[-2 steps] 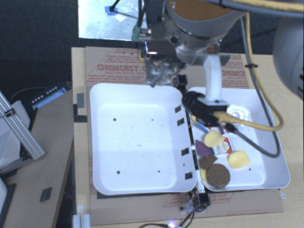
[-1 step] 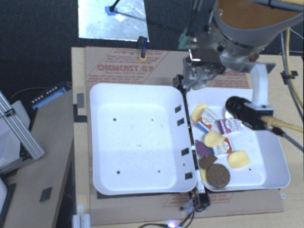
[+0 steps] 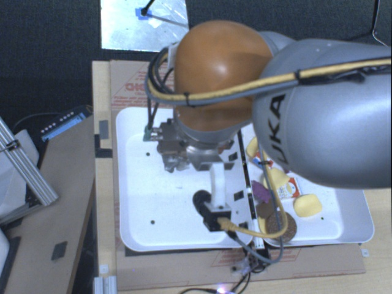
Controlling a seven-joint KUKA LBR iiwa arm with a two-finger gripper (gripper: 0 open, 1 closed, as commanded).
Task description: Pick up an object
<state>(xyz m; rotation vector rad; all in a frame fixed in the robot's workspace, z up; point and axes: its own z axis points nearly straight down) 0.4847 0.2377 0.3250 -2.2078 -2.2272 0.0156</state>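
— What is nearest in the camera view?

— The near edge of a brown cardboard sheet (image 3: 177, 265) with red print. It lies under both bins and rests on a pale wooden bench (image 3: 64, 188). On the bench's left side an aluminium rail (image 3: 27, 170) runs at a slant.

— And on the cardboard?

— Two shallow white bins stand side by side, the left bin (image 3: 153, 192) and the right bin (image 3: 361, 225), with a dark seam between them. The loose objects lie in the right bin, near that seam. A brown disc (image 3: 286, 228) is nearest. Just beyond it are a yellow lemon-shaped piece (image 3: 307, 205) and a purple scrap (image 3: 261, 192). Farther back is a red and white packet (image 3: 293, 187), touching another yellow piece (image 3: 275, 176).

— Where is the gripper?

— The gripper (image 3: 177, 155) hangs over the middle of the left bin, under the arm's orange band (image 3: 220, 72). The wrist hides its tip, so one cannot tell whether it is open or closed. One cannot tell either whether it touches the bin floor.

— So how do the objects sit relative to it?

— They are all to its right, across the seam and somewhat nearer, well apart from it. Nothing is seen in its grasp.

— And beyond the bins?

— There is more cardboard, then a shiny metal sheet (image 3: 144, 17) on a dark floor (image 3: 43, 41). A blue-edged strip (image 3: 61, 122) lies at the far left.
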